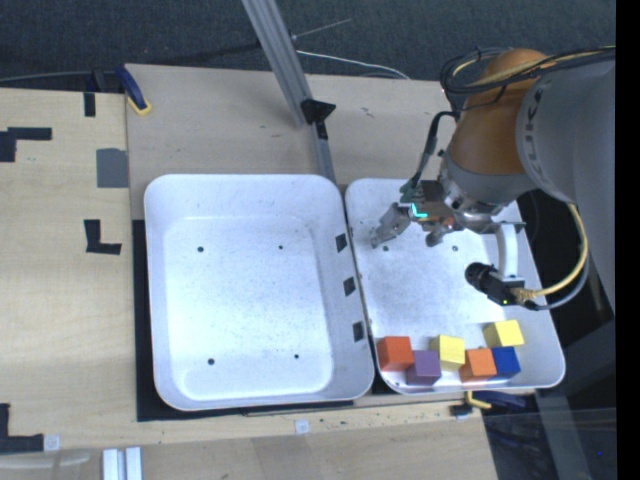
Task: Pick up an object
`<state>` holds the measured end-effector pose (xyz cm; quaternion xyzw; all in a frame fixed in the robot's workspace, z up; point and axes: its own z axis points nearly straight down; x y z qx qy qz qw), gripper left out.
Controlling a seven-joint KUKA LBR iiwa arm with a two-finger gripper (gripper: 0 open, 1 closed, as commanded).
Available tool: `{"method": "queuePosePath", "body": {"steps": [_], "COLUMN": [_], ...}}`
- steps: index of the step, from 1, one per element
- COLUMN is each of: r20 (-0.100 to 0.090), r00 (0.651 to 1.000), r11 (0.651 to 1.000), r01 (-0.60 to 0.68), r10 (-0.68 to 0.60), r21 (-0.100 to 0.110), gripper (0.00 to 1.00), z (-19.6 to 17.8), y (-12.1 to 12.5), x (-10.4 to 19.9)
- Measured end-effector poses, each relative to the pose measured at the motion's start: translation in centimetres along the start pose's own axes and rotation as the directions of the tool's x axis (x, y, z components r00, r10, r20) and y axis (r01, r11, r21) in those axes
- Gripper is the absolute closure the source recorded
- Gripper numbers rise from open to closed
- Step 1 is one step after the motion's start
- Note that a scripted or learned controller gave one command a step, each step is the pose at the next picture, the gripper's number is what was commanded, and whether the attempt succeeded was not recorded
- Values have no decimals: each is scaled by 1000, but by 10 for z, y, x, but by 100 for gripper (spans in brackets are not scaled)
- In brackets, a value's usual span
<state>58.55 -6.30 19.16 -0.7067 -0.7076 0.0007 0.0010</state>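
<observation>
Arm point(500, 118) is reaching in from the right, orange band above the wrist, wrist bending down over the far end of the right bin point(400, 278). Gripper point(392, 230) is pointing left and down toward the bin floor near the bin's left wall, up at the far end. One grey finger point(388, 228) is showing, slanting down to the left; the other is hard to separate from the wrist body, so cannot tell how wide the pincer is standing. Nothing is showing between the fingers. A green light is glowing on the wrist just behind the gripper. Black cable with a yellow hose is looping off the wrist to the right.

Blocks are sitting in a cluster at the near end of the right bin, well apart from the gripper: orange block point(395, 351), purple block point(427, 366), yellow block point(451, 350), second orange block point(480, 363), blue block point(505, 361), second yellow block point(506, 332). Several are touching each other.

Left bin point(240, 288) is lying just beside the right one.
</observation>
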Motion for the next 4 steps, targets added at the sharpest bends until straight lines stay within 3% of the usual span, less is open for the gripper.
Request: {"method": "queuePosePath", "body": {"steps": [1, 4], "r20": [2, -1], "r00": [1000, 1000], "r11": [1000, 1000], "r01": [-3, 0], "r10": [3, 0], "r21": [6, 0], "gripper": [0, 0], "z": [66, 51], "y": [4, -3], "x": [-29, -28]}}
